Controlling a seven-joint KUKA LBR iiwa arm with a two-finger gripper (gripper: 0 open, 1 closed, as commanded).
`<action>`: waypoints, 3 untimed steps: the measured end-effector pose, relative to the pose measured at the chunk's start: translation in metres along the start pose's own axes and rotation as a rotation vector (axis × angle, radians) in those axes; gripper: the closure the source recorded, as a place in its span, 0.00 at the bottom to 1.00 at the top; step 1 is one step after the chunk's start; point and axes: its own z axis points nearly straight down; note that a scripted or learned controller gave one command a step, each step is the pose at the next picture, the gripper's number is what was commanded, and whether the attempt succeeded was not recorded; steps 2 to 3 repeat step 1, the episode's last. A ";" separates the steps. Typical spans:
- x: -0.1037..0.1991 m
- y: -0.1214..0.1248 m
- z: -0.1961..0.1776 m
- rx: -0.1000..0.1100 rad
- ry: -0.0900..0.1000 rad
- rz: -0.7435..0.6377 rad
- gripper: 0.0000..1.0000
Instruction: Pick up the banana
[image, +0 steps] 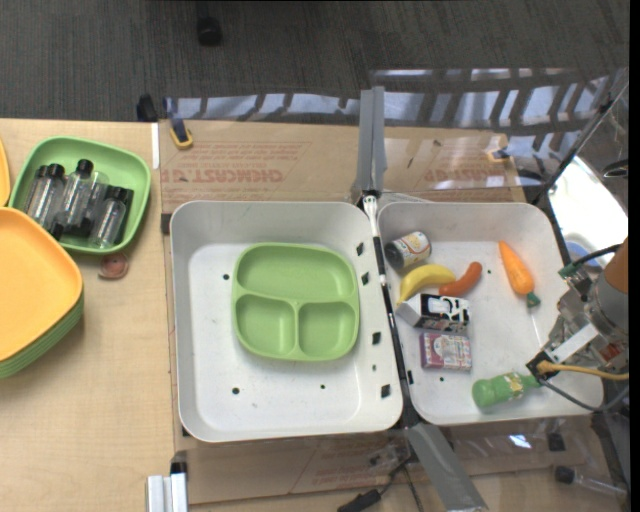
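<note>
The yellow banana (424, 279) lies in the right bin (520, 214), in its left part near the divider, curved side up. A small can (410, 246) lies just behind it. A red sausage-shaped toy (461, 279) touches its right tip. A black and white box (444, 309) sits just in front of it. A grey part of the arm (612, 295) stands at the bin's right edge, far to the right of the banana.
The right bin also holds an orange carrot (516, 268), a pink packet (446, 350) and a green bottle (503, 389). A green divided plate (296, 301) sits in the left bin (200, 330). A green tray of vials (82, 193) and yellow plates (30, 290) stand at the left.
</note>
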 end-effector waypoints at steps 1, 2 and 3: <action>0.036 -0.068 -0.020 -0.001 0.000 0.081 1.00; 0.036 -0.068 -0.020 -0.001 0.000 0.081 1.00; 0.036 -0.068 -0.020 -0.001 0.000 0.081 1.00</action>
